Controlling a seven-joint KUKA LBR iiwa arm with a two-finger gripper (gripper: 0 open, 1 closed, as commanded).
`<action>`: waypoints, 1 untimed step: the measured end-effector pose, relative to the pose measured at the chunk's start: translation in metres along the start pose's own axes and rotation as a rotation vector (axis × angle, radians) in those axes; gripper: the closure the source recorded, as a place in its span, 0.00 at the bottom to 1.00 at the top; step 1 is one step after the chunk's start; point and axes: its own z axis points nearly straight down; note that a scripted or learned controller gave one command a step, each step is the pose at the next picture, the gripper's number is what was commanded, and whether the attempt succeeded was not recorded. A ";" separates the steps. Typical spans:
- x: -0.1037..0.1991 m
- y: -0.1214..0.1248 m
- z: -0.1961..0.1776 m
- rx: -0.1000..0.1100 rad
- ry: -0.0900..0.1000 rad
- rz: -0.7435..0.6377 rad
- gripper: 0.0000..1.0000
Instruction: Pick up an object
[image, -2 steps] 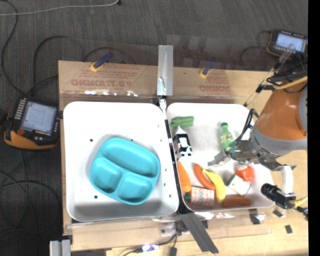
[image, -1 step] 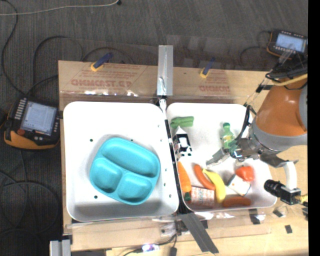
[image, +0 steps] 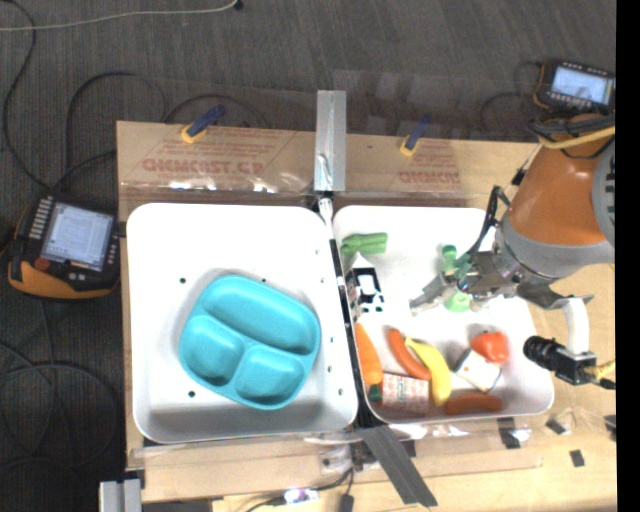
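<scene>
Your hand (image: 447, 290) sits over the upper right part of the right bin (image: 420, 222), metal fingers pointing left, with a small green-and-white object (image: 457, 268) right at them. Can't tell if the fingers are spread or closed, or if anything sits between them: too cluttered there. Behind it, the arm (image: 560, 205) comes in from the right, orange band above a grey wrist.

Right bin is a shallow white plastic tray with rounded corners. Contents, going outward from the hand:
- red rounded piece, tomato-like (image: 489, 346), just below the hand
- small white blocky item (image: 480, 375) touching it underneath
- yellow banana (image: 432, 364), curved, smooth, near bin centre
- orange carrot-shaped piece (image: 404, 351) just left of the banana
- second longer orange carrot (image: 368, 357) along the left wall
- flat printed packet (image: 402, 390), red and white, at the bottom edge under the banana's end
- reddish-brown sausage shape (image: 472, 404) along the bottom wall
- pale green ridged block (image: 364, 243) in the upper left corner
- black-and-white marker card (image: 365, 287) below it

Left bin (image: 160, 230) is the same white tray. It holds one glossy turquoise divided plate (image: 250, 338), three compartments, tilted, lying near centre.

Both bins rest on a wooden desk (image: 480, 165), with a clear plastic sheet taped down behind them. A handheld pendant (image: 62, 246) with a lit screen lies on the carpet to the left.
</scene>
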 end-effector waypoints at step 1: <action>0.011 -0.028 0.118 0.003 0.000 0.044 0.00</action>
